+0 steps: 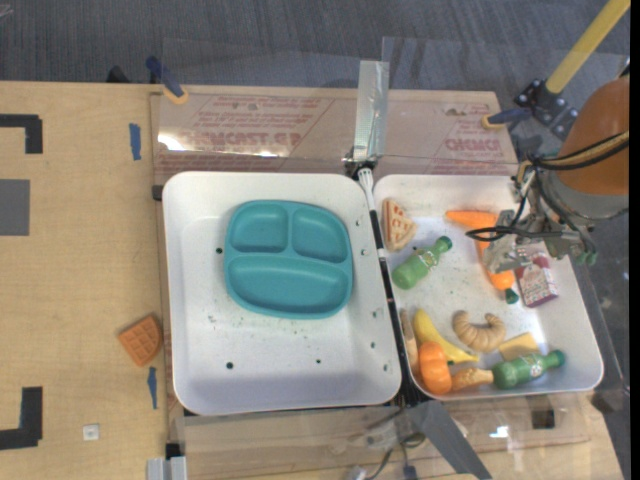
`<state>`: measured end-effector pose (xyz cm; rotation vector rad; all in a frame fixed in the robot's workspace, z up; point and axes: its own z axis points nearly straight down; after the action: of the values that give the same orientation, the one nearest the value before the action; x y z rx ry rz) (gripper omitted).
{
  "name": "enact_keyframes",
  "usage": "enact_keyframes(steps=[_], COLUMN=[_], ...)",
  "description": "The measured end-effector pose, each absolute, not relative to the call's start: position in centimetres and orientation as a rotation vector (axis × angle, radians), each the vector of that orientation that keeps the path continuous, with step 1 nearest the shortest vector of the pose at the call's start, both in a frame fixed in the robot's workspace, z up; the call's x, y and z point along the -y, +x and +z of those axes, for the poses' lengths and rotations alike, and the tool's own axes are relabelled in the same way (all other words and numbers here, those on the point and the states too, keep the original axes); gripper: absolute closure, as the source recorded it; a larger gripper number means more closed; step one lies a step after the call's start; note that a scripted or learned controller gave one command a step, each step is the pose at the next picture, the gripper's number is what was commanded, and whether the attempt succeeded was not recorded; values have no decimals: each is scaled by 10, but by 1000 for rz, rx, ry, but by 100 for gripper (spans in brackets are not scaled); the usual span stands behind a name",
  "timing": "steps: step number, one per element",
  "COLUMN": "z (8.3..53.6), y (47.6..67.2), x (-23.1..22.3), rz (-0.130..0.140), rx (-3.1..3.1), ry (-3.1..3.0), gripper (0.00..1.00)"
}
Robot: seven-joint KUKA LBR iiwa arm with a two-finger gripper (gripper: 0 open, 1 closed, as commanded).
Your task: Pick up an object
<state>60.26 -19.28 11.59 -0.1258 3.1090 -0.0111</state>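
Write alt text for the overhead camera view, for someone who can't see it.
A grey robot arm reaches from the right, its gripper low over toy food in the right white bin: carrots, two green bottles, a croissant, a banana and a waffle slice. The left white bin holds a teal divided plate. A small waffle piece lies on the bench outside.

faint mirrored red print on clear panels (262,131); no legible words
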Motion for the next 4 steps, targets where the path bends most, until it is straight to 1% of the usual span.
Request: enact_keyframes(steps=[1, 2, 3, 4], z=[115, 89, 104, 89], y=[602, 603, 607, 508], x=[192, 188, 188, 227], rz=[-10, -2, -8, -7], rx=[-3110, -3130, -3113, -3133], ry=[-126, -82, -84, 12], gripper=[0, 0, 100, 100])
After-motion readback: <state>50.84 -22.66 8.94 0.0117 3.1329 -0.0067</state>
